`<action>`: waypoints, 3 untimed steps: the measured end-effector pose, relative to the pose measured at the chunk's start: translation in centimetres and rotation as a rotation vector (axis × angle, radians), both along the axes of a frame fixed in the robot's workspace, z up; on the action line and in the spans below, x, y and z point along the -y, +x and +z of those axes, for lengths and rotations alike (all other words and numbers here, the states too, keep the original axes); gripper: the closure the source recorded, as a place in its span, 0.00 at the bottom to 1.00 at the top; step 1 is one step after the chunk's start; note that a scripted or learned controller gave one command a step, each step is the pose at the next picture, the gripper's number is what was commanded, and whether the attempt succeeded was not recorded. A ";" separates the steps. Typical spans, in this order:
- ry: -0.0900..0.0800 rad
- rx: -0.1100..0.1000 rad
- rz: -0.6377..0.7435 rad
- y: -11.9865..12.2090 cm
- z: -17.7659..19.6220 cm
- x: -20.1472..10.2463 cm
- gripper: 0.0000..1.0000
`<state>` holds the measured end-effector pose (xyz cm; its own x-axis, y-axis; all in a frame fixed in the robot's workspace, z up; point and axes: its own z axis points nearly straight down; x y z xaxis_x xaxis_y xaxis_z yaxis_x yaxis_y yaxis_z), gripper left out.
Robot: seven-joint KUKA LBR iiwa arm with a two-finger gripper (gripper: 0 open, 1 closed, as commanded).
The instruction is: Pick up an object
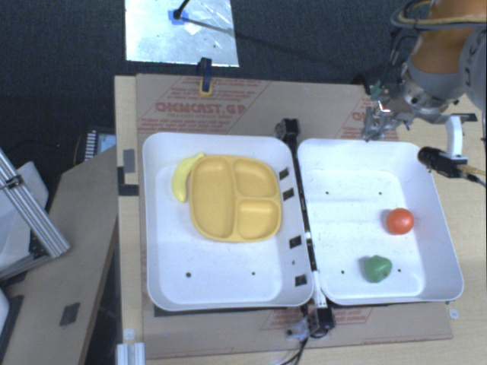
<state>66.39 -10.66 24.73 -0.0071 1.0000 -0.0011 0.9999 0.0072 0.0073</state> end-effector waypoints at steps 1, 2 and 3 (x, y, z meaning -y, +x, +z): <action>0.003 -0.007 0.002 -0.9 -1.3 -5.6 1.00; 0.003 -0.007 0.002 -2.1 -2.1 -10.3 1.00; 0.003 -0.007 0.003 -2.1 -2.9 -16.2 1.00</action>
